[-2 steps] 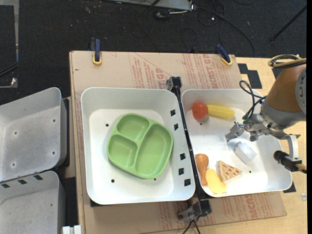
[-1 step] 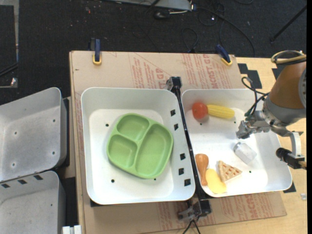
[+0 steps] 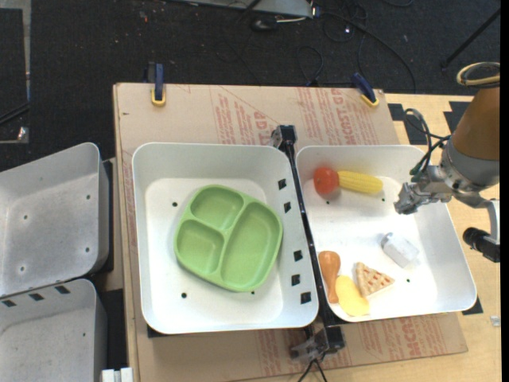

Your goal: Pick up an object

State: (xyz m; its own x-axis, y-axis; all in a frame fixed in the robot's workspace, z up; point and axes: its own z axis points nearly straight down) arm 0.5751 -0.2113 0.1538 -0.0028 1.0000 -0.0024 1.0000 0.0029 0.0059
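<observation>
We judge the corn cob point(image 3: 359, 183), at the right bin's point(image 3: 445, 241) far edge, light, stiff and ridged; grasp across its middle. The gripper point(image 3: 408, 200) hovers beside it; finger state indeterminable.

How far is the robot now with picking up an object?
Nothing looks picked up yet. The gripper hangs over the right bin, beside the corn, with no object seen in it. The tomato, corn and other items lie in the bin. Descending, grasping and lifting are all left.
</observation>
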